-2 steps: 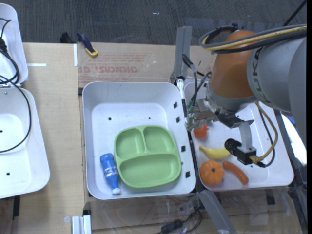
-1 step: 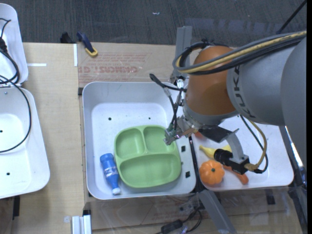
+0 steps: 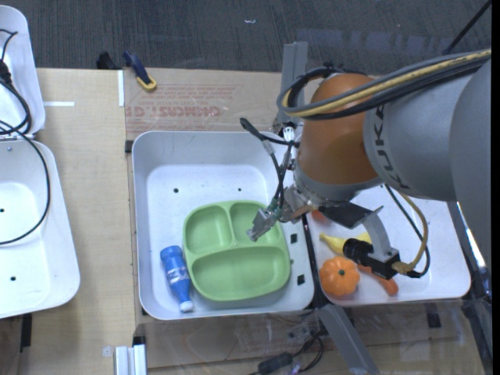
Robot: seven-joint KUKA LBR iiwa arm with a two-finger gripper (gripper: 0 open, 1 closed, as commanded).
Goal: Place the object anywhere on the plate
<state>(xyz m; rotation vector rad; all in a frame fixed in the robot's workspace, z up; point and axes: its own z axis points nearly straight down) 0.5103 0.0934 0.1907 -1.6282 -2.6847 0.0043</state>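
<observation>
Camera view: looking down at a slant on two white bins side by side on the counter (image 3: 86, 131).
Arm: reaching in from 3 o'clock, orange band (image 3: 336, 127) hanging over the wall between the bins.
Gripper (image 3: 262, 225): hovering over the green plate (image 3: 234, 276), above its upper-right compartment.
Fingers: too small and dark to judge the gap; cannot tell whether anything is being carried between them.
Plate: lying in the left bin (image 3: 195, 162) toward 5 o'clock, three compartments, nothing visibly lying in them.
Task's thing: not identifiable with certainty; candidates being the blue bottle (image 3: 176, 276) lying at 9 o'clock of the plate, touching its rim, and the items in the right bin (image 3: 445, 280).
Right bin: holding a small orange pumpkin (image 3: 341, 277), a yellow banana-like piece (image 3: 336, 244) and an orange carrot-like piece (image 3: 388, 285), partly hidden by the arm.
Step in hand, judged: either releasing over the plate or heading toward a pick.
Doing it well: lowering close before letting go, aiming at a compartment floor rather than a divider, keeping clear of the bin wall at 3 o'clock.
Surface: pale wood counter, cardboard sheet (image 3: 187, 108) at 12 o'clock, a blue-and-yellow clamp (image 3: 139, 70) near its edge.
Room: dark carpet (image 3: 234, 14) beyond the counter.
</observation>
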